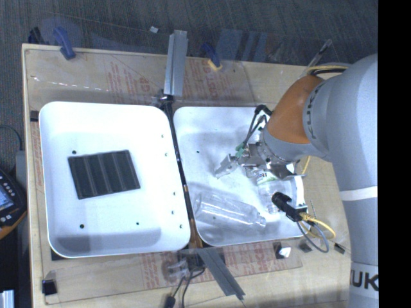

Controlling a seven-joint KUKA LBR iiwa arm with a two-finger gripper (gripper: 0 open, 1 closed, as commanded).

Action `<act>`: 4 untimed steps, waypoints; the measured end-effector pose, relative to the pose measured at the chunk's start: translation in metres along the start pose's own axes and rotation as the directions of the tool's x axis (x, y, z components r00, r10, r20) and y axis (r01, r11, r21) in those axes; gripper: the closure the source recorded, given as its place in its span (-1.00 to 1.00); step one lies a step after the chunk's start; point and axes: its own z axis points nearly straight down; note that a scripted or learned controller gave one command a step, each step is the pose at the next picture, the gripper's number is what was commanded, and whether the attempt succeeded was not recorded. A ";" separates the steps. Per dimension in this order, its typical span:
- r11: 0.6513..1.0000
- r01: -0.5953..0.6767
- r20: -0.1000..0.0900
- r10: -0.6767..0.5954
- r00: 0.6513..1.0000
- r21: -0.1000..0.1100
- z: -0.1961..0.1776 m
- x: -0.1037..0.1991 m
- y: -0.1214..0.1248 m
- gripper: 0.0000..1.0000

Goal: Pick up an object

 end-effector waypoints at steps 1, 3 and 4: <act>0.997 -0.082 0.005 0.082 0.997 -0.006 -0.085 0.000 -0.022 -1.00; 0.997 -0.083 0.005 0.083 0.997 -0.006 -0.084 0.000 -0.022 -1.00; 1.000 -0.031 0.004 0.031 1.000 -0.007 -0.062 0.001 0.008 -1.00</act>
